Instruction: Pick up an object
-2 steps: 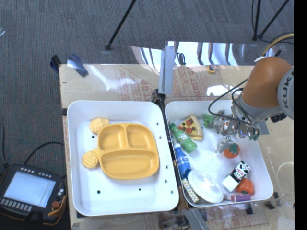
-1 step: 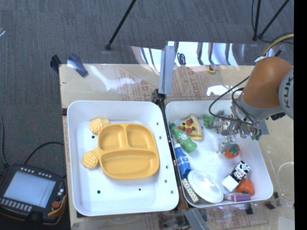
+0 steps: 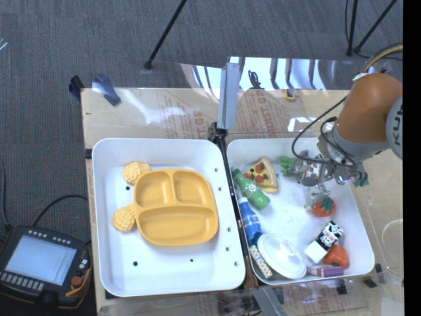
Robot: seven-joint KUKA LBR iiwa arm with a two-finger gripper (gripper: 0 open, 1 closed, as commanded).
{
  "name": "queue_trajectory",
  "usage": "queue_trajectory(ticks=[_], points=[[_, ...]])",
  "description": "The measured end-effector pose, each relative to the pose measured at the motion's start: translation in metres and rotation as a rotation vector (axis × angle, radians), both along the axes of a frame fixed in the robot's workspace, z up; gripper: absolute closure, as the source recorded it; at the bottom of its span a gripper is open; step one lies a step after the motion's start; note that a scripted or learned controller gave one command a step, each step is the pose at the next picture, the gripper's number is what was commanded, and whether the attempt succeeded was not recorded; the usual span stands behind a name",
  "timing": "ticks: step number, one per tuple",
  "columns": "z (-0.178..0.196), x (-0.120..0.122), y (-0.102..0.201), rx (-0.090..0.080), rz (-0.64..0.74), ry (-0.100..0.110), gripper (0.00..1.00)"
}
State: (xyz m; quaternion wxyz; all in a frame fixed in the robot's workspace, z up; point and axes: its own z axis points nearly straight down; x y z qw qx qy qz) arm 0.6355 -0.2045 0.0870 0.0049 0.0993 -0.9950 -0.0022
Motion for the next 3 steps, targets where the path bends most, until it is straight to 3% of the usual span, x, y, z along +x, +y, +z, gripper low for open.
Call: queue_trajectory(ticks=[1,2,3], points=[[0.002,0.004,0.004,0.004,0.119,-0.016,0.00],[0.014,0.007,0.005,0.002,0.121,-0.022,1.00],[0.126,0.007,0.027,-0.005,-0.110,-0.024,1.00]])
